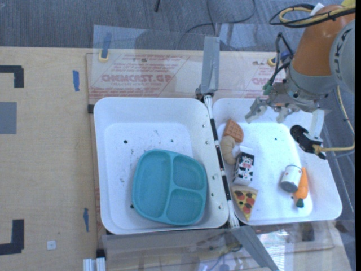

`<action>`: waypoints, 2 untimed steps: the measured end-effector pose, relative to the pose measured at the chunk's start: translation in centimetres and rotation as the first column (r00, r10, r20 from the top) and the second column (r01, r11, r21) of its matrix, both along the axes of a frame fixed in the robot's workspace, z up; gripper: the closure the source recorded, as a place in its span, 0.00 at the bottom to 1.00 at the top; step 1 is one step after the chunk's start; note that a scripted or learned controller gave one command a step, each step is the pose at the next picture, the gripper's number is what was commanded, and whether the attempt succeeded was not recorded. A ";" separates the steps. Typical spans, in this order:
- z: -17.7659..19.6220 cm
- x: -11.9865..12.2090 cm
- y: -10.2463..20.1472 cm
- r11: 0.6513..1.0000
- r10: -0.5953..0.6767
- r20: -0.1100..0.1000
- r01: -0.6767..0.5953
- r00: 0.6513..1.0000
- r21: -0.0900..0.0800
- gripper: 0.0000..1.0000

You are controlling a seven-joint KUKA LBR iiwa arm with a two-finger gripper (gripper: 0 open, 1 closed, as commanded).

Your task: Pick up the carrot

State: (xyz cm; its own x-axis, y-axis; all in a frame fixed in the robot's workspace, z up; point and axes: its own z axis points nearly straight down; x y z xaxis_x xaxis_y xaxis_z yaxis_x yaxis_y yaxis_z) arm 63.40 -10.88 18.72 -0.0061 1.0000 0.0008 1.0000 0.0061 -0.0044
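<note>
The carrot [302, 185], orange with a dark green tip, lies in the right bin [271, 137] near its right wall, pointing toward the front. A small silver can [290, 178] touches its left side. My gripper [267, 113] hangs over the far edge of the right bin, well behind and to the left of the carrot. Its two fingers [252, 112] stand apart with nothing between them.
The right bin also holds a bread piece [233, 131], a beige lump [227, 148], a cow-print carton [244, 168] and a pizza slice [245, 200], all along its left wall. A teal divided plate [169, 187] lies in the left bin [115, 123].
</note>
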 end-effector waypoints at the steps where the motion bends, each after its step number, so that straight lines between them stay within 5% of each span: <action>1: -0.9 -11.2 -6.9 0.975 0.223 0.001 -0.223 0.975 0.002 0.00; 2: -7.3 -13.5 -11.4 0.982 0.189 0.000 -0.189 0.982 0.004 0.00</action>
